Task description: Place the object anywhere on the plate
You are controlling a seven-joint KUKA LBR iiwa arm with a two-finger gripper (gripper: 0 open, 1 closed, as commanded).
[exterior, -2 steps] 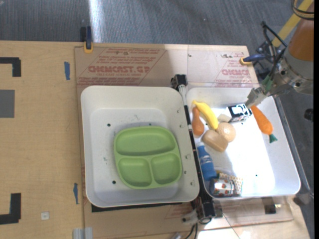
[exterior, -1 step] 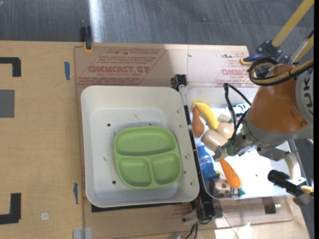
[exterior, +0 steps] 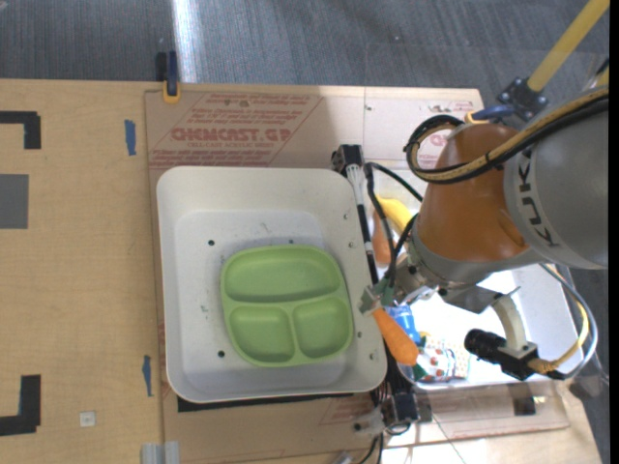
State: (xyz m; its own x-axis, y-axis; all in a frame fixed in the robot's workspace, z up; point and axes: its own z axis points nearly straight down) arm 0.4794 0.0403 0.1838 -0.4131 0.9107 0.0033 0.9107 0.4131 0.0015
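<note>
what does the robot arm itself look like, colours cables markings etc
The arm is a thick rounded grey body with a broad orange band above the wrist. Black KUKA lettering runs down the grey shell. Black and yellow cables loop over the orange section, and a black fitting with a cable sticks out lower down.

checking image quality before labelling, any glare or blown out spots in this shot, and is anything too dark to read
Camera view: the right bin is overexposed to near-white beside the arm; a bright streak crosses the floor at top; the green plate in the left bin is evenly lit and sharp.
</note>
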